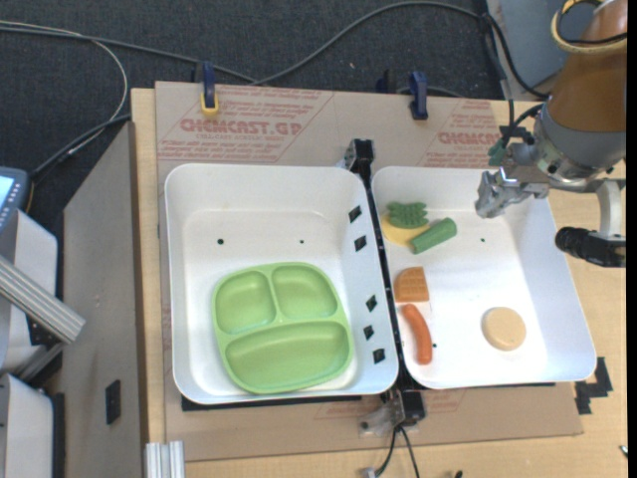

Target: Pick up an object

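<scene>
Two white bins (189,267) sit on the table (299,118). At upper right, the gripper (495,195) hovers above the right bin; I cannot tell the jaws' state.

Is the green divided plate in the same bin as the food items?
No, the green plate lies alone in the left bin, while the food pieces, like the red sausage, lie in the right bin.

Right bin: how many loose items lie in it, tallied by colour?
Green: 2, a leafy green piece and a green cylinder
Yellow: 1, a yellow piece
Orange: 1, an orange block
Red-orange: 1, a sausage
Tan: 1, a round disc
Total: 6
</scene>
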`<state>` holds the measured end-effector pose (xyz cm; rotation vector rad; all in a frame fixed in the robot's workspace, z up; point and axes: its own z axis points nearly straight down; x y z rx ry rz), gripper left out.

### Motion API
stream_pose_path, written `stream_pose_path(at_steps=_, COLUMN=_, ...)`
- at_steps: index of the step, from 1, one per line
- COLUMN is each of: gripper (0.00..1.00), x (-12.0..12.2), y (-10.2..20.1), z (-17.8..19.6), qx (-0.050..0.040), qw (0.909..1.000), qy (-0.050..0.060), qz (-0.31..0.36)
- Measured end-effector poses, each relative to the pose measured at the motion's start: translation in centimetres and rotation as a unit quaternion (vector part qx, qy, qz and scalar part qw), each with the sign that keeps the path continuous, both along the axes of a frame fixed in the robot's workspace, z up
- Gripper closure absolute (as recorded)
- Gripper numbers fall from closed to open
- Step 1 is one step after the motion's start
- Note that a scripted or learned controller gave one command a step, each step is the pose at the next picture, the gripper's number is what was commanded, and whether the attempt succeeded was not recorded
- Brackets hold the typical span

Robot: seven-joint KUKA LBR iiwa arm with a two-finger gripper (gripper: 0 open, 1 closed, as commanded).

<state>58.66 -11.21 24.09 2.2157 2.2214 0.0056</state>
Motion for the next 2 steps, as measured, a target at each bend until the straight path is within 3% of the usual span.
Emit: stream_pose_path(at_steps=2, gripper=1.00, x=1.1, y=9.1, z=0.2, qx=0.0011, qw=1.0000, qy=0.002, qz=0.002)
